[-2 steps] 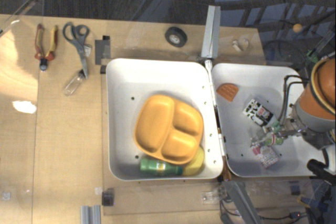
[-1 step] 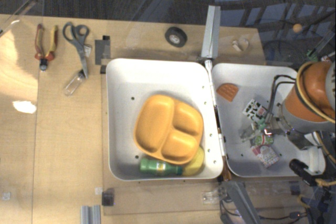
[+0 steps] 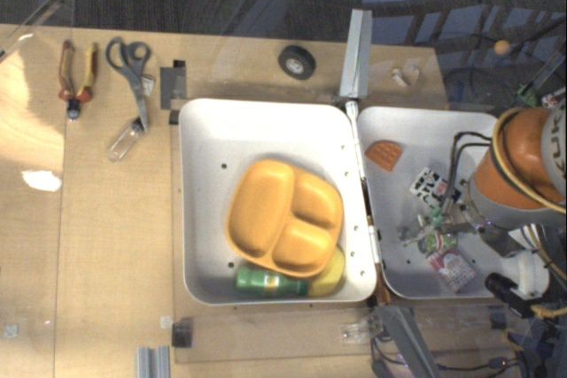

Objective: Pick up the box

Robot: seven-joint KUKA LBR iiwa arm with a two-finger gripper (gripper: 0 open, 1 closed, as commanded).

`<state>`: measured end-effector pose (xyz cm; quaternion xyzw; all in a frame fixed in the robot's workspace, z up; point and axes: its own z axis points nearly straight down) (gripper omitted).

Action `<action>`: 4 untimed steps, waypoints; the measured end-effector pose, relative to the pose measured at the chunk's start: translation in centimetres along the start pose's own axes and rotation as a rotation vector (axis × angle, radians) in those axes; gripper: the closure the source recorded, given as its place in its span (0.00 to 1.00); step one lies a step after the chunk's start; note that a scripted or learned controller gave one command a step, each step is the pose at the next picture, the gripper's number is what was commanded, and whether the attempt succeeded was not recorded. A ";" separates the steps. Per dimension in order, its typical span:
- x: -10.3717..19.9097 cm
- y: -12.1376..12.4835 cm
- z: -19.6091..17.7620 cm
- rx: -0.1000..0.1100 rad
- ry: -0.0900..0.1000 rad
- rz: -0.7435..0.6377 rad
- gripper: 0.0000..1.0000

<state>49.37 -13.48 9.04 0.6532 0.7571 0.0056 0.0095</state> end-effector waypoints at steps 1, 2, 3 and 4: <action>-6.4 -1.2 0.1 0.006 -0.002 0.012 0.00; -6.2 -1.2 0.1 0.006 -0.002 -0.020 0.00; -6.9 -1.2 0.2 0.007 0.002 -0.075 0.00; -6.6 -1.2 0.2 0.006 -0.002 -0.152 0.00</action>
